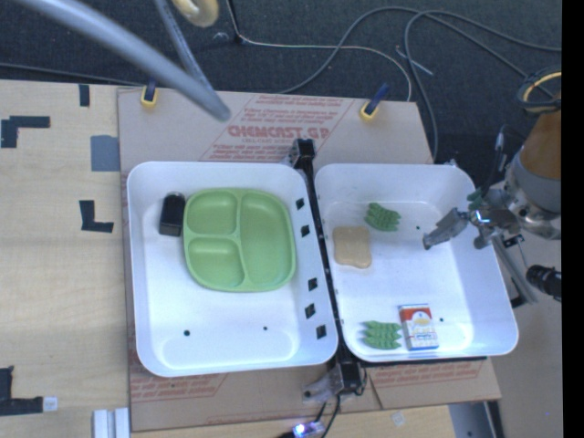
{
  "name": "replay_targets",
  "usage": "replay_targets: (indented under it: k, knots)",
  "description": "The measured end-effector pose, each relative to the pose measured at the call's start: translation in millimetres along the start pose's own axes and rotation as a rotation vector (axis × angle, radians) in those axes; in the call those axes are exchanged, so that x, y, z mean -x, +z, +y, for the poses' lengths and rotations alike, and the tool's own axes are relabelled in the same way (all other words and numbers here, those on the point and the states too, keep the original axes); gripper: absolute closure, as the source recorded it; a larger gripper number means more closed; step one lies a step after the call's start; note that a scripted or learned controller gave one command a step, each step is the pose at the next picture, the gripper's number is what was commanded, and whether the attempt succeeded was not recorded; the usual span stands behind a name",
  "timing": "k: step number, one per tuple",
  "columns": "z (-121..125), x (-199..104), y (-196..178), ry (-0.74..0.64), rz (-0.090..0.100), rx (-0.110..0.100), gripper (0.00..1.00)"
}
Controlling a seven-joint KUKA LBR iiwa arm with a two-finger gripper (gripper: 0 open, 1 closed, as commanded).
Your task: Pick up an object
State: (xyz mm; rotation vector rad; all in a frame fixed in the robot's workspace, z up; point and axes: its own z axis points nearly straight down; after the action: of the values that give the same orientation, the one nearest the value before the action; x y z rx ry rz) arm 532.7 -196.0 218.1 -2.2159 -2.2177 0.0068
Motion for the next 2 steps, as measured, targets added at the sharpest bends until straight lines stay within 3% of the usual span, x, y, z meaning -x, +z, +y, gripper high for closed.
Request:
replay_targets:
  k: [1,2]
  knots:
    - [10,0,57,-0.001,-0.001,0.002,0.0]
    - [2,3,119,0.0,0.0,0.0,0.0]
